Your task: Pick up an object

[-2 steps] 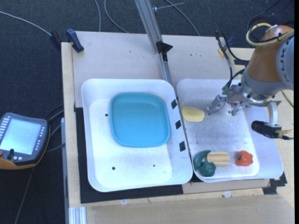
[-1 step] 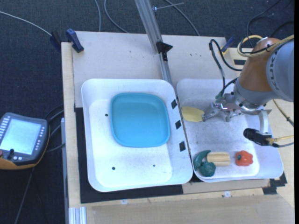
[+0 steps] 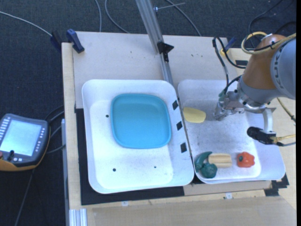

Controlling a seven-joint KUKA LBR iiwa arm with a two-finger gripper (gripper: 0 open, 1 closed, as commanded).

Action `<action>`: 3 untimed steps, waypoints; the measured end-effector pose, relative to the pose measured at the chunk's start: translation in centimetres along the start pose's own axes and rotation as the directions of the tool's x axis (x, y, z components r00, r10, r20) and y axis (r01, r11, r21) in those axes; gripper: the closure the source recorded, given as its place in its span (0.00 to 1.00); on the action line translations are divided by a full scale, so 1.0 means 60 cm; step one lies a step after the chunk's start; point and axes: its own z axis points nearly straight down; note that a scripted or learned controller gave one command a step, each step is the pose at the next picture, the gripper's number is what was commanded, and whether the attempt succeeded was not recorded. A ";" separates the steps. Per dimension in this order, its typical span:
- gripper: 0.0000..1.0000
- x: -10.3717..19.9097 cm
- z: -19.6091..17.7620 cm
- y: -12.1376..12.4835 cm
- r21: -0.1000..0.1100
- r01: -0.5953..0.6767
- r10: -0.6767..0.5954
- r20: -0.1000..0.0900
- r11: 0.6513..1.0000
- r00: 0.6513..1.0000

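My gripper (image 3: pixel 220 114) hangs low over the upper middle of the right bin (image 3: pixel 263 140). Just to its left a pale yellow object (image 3: pixel 194 115) lies flat on the bin floor, a small gap apart from the gripper. Along the bin's near edge sit a green pepper-like toy (image 3: pixel 205 165), a tan block (image 3: pixel 220 160) touching it, and a red tomato-like toy (image 3: pixel 245 159). I see nothing held in the gripper.
The left bin (image 3: pixel 94 140) holds a light blue square plate (image 3: pixel 140 120). A metal pole (image 3: pixel 151 18) slants down to the divide between the bins. A teach pendant (image 3: pixel 21 140) lies off the bench at far left. Cables run along the bench's right side.
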 end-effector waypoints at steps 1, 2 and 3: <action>1.00 0.013 -0.097 -0.005 -0.004 0.000 0.000 0.000 1.000 1.000; 1.00 0.028 -0.192 -0.007 -0.004 0.001 -0.001 0.000 1.000 1.000; 1.00 0.028 -0.266 -0.006 -0.003 0.000 0.000 0.000 1.000 1.000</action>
